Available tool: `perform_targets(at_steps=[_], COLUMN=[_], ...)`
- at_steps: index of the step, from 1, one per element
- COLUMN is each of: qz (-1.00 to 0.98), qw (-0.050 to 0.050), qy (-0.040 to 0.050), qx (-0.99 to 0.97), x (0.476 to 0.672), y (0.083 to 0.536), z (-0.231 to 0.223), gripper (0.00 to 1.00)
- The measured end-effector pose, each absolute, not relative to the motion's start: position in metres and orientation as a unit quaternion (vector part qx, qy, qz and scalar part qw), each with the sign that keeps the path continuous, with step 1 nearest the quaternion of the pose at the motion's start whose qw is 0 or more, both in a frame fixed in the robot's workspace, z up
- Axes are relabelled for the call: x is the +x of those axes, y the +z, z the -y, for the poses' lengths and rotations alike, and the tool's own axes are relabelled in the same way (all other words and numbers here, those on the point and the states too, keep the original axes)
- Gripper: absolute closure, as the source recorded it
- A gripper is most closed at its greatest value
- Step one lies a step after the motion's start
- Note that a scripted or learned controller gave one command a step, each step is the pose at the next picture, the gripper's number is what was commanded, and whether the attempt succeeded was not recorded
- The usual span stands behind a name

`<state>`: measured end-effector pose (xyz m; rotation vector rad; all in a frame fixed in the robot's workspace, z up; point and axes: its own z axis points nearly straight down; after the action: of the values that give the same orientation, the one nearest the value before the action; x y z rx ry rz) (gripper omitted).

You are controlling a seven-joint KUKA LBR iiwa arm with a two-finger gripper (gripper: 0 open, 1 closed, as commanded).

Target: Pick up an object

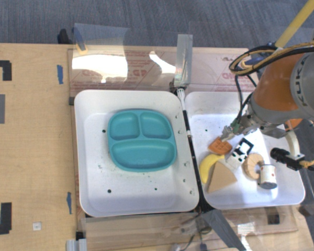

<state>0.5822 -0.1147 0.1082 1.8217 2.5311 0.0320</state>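
1. Reaching in from the right, the arm (282, 88) has its hand (231, 131) low inside the right bin (214, 109), just above the cluster of objects there.
2. Whether the hand is spread or pressed together cannot be told; it is small and partly hidden under the wrist.
3. Nothing is visibly between its tips, so no object counts as picked up yet.
4. The candidate things all lie on the floor of the right bin: an orange waffle-like piece (219, 147) just below the hand, a yellow banana (208, 166) near the bin's left wall, a tan wedge (221, 179) touching the banana, a white block with black marks (239, 151), a tan ring (251, 164) and a small white cylinder (268, 175) beside it.
5. The orange piece is nearest the hand and looks like the likely target, though contact cannot be confirmed.
6. The left bin (89, 156) carries a teal divided plate (142, 140), well apart from the hand.
7. Judged progress: the approach seems about done; closing on an object and lifting it clear of the bin remain.
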Motion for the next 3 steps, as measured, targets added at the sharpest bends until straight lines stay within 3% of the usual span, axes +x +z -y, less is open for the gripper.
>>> perform_targets(at_steps=[1, 2, 3], qz=[-0.727, -0.683, -0.749], qw=[0.014, 0.013, 0.002], qy=[0.0090, 0.0060, 0.0019], qx=[0.687, 0.730, 0.663], x=[0.499, 0.507, 0.481], y=[0.097, 0.096, 0.186], z=[0.110, 0.100, 0.054], gripper=[1.00, 1.00, 1.00])
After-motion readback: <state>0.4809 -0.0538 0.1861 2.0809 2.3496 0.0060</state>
